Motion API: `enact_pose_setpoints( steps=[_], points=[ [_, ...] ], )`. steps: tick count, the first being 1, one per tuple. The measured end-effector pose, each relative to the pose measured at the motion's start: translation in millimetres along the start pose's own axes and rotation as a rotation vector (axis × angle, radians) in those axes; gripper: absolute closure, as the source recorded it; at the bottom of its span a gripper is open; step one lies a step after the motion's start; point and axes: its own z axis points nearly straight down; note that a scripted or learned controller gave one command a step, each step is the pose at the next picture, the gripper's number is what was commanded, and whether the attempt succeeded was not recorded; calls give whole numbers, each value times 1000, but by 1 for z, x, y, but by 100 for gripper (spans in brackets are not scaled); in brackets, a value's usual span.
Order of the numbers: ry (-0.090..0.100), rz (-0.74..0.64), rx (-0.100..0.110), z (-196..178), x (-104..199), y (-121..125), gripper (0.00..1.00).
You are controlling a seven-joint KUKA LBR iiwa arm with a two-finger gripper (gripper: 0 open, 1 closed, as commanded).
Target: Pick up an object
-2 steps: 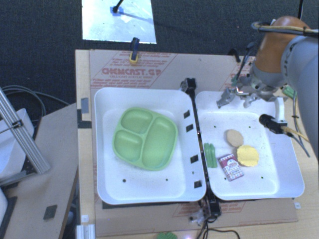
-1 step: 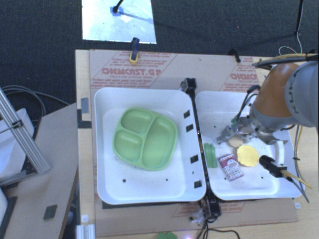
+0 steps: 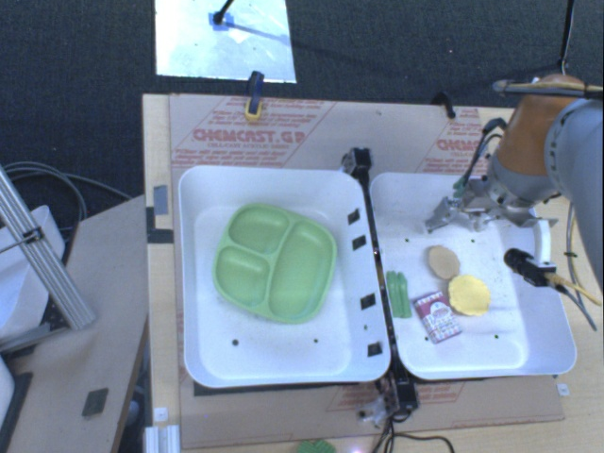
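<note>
1. Nearest me, in the right-hand bin (image 3: pixel 547 347), a small red-and-white packet (image 3: pixel 439 314) lies flat toward the bin's 7 o'clock corner.
2. Touching the packet at its 1 o'clock is a yellow, roundish object (image 3: pixel 469 295). At the packet's 10 o'clock, tight against the bin's left wall, lie a couple of slim green pieces (image 3: pixel 397 293), side by side.
3. A step further back sits a tan oval object (image 3: pixel 443 261), just beside the yellow one at its 11 o'clock. All four loose things cluster in the near-left part of that bin — any of them could be the one to pick up, and none is lifted.
4. The left-hand bin (image 3: pixel 203 347) carries a pale green divided plate (image 3: pixel 276 262), turned at a slant and sitting about mid-bin.
5. A row of black clips (image 3: pixel 360 243) runs along the seam where the two bins meet.
6. Past the tan oval, at about its 12 o'clock, the jaws hang low over the far half of the right bin, their metal tips pointing toward 8 o'clock. They are near the oval but apart from it, with nothing gripped that I can see — whether they stand wide or narrow, I cannot tell.
7. Behind them the grey arm (image 3: pixel 580 149) comes in from 3 o'clock, its orange band (image 3: pixel 528 140) just above the wrist.
8. The desk (image 3: pixel 396 125) shows a printed sheet beyond the bins, with a yellow-and-black clamp (image 3: pixel 254 97) at its far edge.
9. Farthest off, a shiny square panel (image 3: pixel 225 26) lies on the dark floor at 11 o'clock.
</note>
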Motion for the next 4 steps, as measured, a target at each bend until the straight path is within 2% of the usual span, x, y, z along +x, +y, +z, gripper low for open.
enact_pose_setpoints(
  steps=[1,2,3,4],
  points=[
    [5,-4,4,0,51,27,0],
    [0,7,4,0,-26,24,0],
    [3,-1,2,-59,-10,26,0],
    [8,2,18,-21,46,-56,0]
  ],
)
